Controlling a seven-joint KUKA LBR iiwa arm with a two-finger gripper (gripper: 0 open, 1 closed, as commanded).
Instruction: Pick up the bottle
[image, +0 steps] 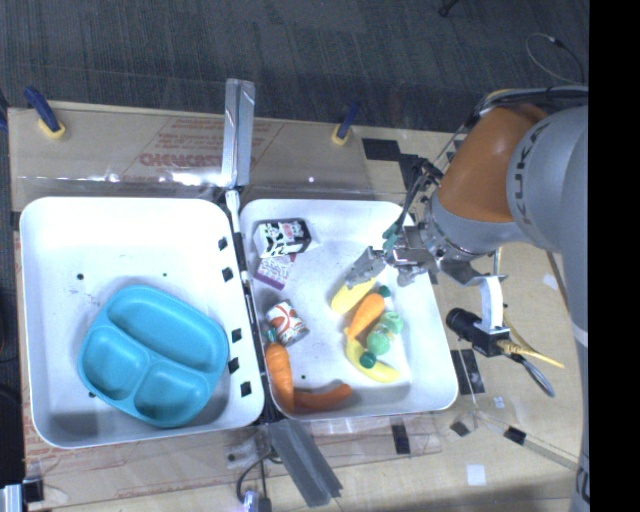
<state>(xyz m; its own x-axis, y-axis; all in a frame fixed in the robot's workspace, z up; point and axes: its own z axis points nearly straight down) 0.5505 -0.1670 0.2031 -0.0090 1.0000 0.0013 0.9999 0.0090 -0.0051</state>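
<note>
Bottle (281, 237) lies at right bin's (440, 385) far-left corner, untouched. Gripper (366, 268) hovers well apart, over carrot (365, 314); jaws spread, holding nothing. Reach, grasp, lift all remain.

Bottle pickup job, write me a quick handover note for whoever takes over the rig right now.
Gripper: over the right bin, above the upper end of the toy pile; nothing visibly held.
Bottle: no item in the right bin can be told apart as a bottle from this view. The likeliest is a small patterned black-and-white container near the bin's upper left.
Other items: carrot and banana just below the gripper, a second carrot along the left wall. Blue divided plate sits in the left bin.
Done: nothing lifted.
Left: identify, grasp and lift the bottle.
</note>
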